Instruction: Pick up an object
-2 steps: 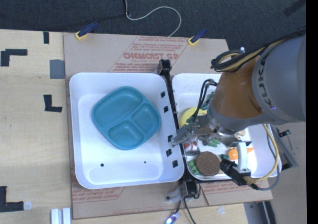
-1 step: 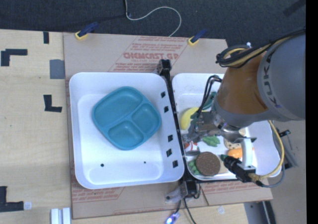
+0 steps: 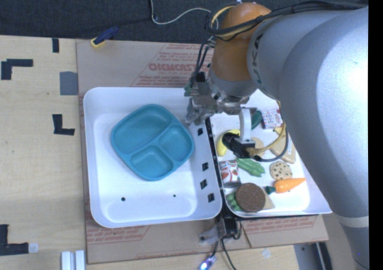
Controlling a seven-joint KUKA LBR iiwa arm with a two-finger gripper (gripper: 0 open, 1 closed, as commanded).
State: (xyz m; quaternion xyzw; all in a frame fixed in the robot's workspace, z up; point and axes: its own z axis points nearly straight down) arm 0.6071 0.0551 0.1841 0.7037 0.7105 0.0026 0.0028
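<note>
Trouble first: nearest us, the right bin [image 3: 302, 209] is packed tight, so a descent there could clip two toys at once or nudge one away, I'd say. Further back, the gripper [image 3: 197, 115] hangs right over the rims where the two bins meet. Come straight down from there and it may strike plastic, not a toy. Is it spread or pressed together? I cannot tell from up here, and nothing is seen in its grasp.

Now the contents, front to back. In the right bin, a brown round disc [image 3: 250, 197] sits closest, with a carrot [image 3: 290, 184] just beside it. Behind those come a round cracker [image 3: 279, 170], a small can [image 3: 229, 173] and a green pod [image 3: 251, 167], all crowded together. Further back still, a red-and-white packet [image 3: 272, 119] lies under the arm.

The left bin [image 3: 96, 161] holds one thing, a blue divided plate [image 3: 152, 141], lying flat. It's wide, and likely an awkward pick. So the pickable things sit mostly right, near the gripper.
</note>
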